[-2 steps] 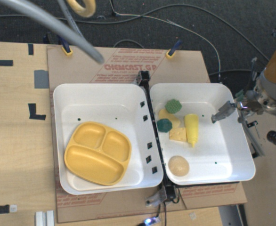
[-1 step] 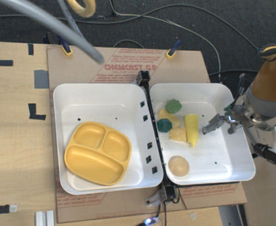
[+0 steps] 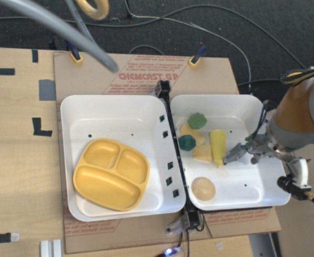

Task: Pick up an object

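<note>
A yellow divided plate [image 3: 111, 174] lies in the left bin [image 3: 71, 116]. In the right bin [image 3: 237, 103], a yellow block [image 3: 218, 145] lies beside a green ball [image 3: 197, 120]; the claw [image 3: 231, 157] touches the block's lower end; its spread I cannot tell.

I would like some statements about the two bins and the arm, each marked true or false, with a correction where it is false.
1. The yellow divided plate lies in the left bin. True.
2. The green bumpy ball lies in the left bin. False: it lies in the right bin, near its far side.
3. The gripper is over the right bin, close to the yellow cylinder. True.
4. The round beige disc rests on the yellow divided plate. False: it lies on the right bin's floor, at its near side.
5. The dark teal ball is next to the divider between the bins. True.
</note>
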Controlling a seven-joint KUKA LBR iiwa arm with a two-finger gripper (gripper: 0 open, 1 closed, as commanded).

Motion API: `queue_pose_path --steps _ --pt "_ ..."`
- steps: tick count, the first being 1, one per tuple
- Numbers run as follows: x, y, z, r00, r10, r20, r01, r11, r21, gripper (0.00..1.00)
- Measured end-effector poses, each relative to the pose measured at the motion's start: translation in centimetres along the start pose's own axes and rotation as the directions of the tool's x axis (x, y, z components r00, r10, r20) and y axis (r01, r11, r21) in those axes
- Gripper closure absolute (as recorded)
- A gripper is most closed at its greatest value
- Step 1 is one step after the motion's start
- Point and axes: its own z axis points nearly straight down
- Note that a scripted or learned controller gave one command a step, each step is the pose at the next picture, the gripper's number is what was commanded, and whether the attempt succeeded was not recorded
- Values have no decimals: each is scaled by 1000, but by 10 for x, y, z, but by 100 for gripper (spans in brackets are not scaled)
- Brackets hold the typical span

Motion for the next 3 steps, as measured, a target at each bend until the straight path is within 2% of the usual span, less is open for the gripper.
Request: queue_pose_path --steps 1,2,3 --pt "0 1 42 1000 -1 4 1 1000 -9 0" --pt "-1 2 29 1000 -1 7 1 1000 -12 100" --pt "0 -4 -31 1000 -1 4 1 1000 -13 100"
